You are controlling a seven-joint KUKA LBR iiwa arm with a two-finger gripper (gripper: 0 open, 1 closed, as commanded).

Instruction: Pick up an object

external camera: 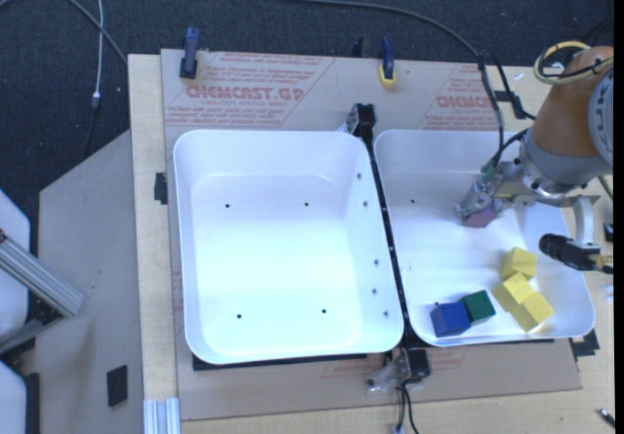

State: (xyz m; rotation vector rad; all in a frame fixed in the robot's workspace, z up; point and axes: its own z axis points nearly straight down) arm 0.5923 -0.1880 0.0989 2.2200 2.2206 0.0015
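Camera view, looking down at a slant, shows a small mauve object [479, 217] on the floor of the right bin [429, 266], toward its far side. The gripper [478, 203] sits directly over it, its grey fingertips down at the object's top edge. The object appears to lie between the fingers, but the picture is too coarse at that spot to say whether the fingers are apart or pressed on it, so that cannot be told.

Behind the gripper, the arm [570, 130] reaches in from the right, its orange band above the grey wrist, with black cables running along it.

Nearer the front of the same bin lie 4 blocks: 2 yellow blocks [523, 289] touching each other near the right wall, a green block [479, 305] and a blue block [450, 318] just beside it, those 2 touching as well. All 4 are well apart from the mauve object.

The left bin [195, 227] stands just beside the right one, their rims meeting along a black strip. Both rest on a brown board [253, 91] printed with red lettering, held by 2 clamps, 1 blue [190, 47] and 1 yellow and blue [387, 66], at the far edge.
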